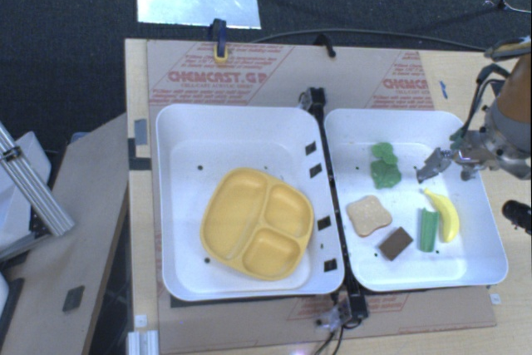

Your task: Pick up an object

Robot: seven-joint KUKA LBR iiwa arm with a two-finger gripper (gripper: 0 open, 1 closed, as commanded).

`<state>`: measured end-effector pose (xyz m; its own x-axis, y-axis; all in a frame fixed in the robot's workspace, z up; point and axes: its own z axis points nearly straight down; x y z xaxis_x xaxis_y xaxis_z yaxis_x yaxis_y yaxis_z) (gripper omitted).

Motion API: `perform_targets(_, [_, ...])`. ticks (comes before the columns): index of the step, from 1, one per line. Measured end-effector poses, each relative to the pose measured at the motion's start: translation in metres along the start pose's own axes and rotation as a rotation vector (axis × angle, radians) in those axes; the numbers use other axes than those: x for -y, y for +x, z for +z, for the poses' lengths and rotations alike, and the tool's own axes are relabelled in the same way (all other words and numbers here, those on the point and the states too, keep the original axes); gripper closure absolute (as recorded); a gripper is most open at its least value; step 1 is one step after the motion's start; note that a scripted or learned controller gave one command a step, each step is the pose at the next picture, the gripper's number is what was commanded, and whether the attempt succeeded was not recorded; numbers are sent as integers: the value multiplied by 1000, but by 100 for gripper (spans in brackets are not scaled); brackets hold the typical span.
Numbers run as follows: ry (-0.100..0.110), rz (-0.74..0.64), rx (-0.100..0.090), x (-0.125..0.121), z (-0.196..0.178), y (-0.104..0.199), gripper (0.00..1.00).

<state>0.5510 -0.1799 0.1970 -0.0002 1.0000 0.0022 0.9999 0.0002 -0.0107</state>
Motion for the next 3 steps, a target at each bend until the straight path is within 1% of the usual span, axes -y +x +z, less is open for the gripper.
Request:
perform_targets(1, [-12, -3, 3, -3, -7, 0, 0])
perform_targets(2, [-9, -2, 2, -12, 40, -3, 0])
perform_targets(3, [-9, -4, 1, -20, 87, 2, 0])
